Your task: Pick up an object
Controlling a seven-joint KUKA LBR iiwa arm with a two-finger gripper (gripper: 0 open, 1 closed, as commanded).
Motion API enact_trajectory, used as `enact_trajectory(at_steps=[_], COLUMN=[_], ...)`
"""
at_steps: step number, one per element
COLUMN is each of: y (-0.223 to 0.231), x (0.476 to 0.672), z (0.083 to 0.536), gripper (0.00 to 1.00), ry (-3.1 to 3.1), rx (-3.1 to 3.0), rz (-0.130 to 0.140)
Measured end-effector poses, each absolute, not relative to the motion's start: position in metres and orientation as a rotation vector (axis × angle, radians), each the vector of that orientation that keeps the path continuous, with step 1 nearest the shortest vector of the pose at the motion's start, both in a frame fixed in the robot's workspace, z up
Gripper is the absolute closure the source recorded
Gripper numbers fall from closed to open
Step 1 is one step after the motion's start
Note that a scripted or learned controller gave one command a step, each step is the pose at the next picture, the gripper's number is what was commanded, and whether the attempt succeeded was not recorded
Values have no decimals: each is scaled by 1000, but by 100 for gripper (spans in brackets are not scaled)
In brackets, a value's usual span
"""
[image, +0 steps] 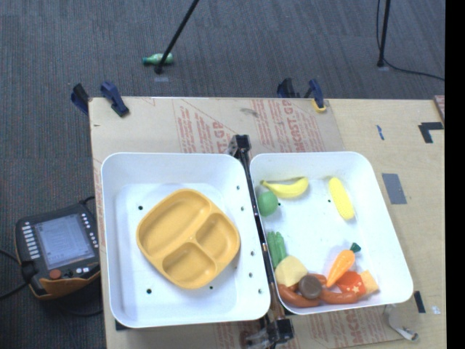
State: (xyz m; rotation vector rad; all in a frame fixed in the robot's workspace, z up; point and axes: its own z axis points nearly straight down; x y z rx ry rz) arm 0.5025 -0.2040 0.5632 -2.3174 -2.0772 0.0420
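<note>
Counted: two white bins (116, 195), one yellow divided plate (188, 238), one banana (286, 187), one carrot (339, 265), four blue clamps (114, 97), one handheld control pendant (58, 249).

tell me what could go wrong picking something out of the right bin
The toy carrot, tomato, brown round piece and red sausage crowd the white right bin's near corner, so a grasp there may catch a neighbour. The small green ball touches the bin wall, leaving little room to close around it.
</note>
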Motion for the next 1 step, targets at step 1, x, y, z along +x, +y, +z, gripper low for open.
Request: enact_trajectory(at_steps=[1], y=[-203], x=[506], z=[570], gripper=[100], ry=[-2082], rx=[-2304], rz=[50])
